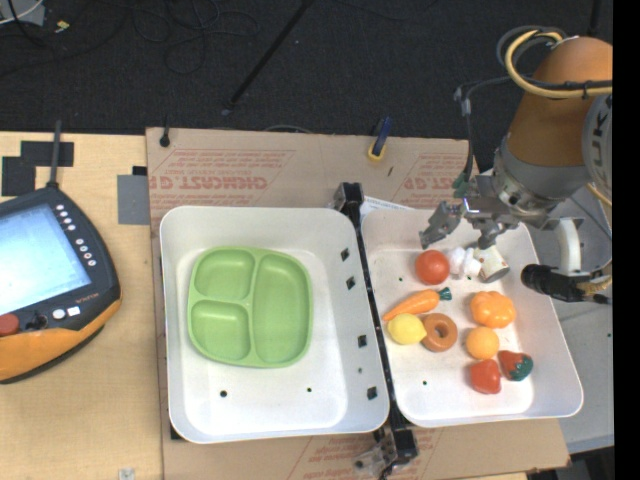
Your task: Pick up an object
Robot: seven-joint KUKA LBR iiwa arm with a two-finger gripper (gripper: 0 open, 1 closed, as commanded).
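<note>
Right bin [560,393]; open pincer [466,230] above tomato [432,266]

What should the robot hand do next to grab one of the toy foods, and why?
Probably lower a little toward the red tomato. The gripper hangs over the far part of the right bin with its fingers spread and nothing between them, and the tomato lies just in front of it, nearer than the carrot or the orange pepper.
</note>
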